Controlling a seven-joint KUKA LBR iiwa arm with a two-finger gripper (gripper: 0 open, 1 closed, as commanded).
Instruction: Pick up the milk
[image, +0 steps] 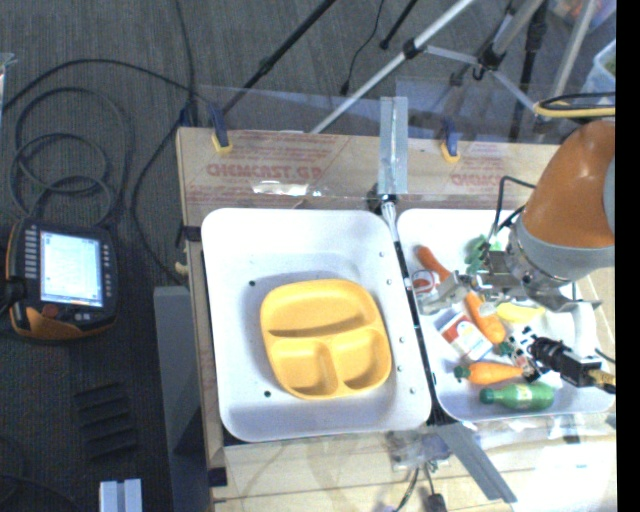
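The milk is a small white carton with red and blue print. It lies in the right bin, near the bin's left side, among other food items. My gripper hangs over the right bin, just above and a little to the right of the carton, next to an orange carrot. The arm's grey wrist and orange band reach in from the right and hide the bin's right part. Nothing shows as held.
The right bin also holds a second carrot at the back, a third carrot in front, a green bottle by the front rim and a pale yellow item. A yellow divided tray fills the left bin.
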